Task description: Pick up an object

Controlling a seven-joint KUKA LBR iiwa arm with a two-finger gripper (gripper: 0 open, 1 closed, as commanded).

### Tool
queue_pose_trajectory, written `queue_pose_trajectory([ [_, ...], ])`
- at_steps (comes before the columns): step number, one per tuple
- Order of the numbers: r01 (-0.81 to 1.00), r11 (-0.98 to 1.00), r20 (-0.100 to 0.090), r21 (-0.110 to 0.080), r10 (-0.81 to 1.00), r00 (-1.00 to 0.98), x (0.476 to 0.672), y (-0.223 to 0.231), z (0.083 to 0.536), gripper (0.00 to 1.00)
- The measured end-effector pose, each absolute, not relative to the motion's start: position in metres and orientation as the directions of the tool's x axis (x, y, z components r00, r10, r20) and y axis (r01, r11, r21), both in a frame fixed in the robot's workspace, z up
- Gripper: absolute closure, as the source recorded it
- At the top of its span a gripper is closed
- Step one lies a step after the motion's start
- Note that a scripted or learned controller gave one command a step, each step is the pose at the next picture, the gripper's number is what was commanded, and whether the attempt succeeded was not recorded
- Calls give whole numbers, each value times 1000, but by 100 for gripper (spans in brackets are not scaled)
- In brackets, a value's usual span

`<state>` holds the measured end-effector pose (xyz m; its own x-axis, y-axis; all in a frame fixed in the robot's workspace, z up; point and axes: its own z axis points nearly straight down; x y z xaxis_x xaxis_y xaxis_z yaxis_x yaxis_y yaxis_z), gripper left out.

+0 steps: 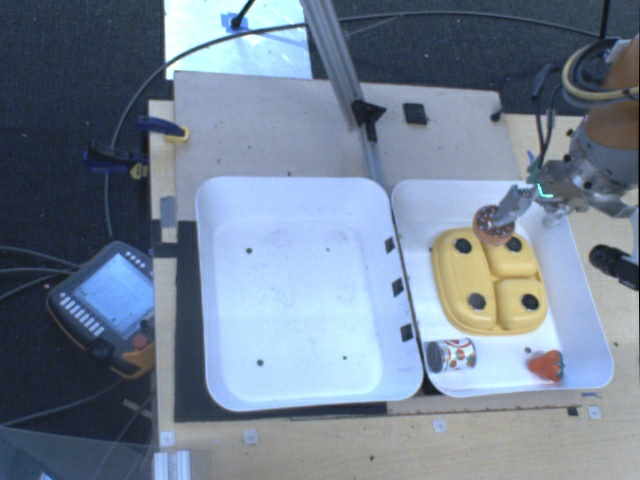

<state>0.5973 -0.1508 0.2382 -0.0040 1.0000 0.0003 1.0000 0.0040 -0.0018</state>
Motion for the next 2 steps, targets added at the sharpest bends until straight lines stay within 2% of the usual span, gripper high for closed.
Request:
queue_pose_trajectory([
  [1,1000,5,0,2,1000,-5,598,-151,240,0],
  [2,1000,3,-1,-1,1000,-3,608,-154,185,0],
])
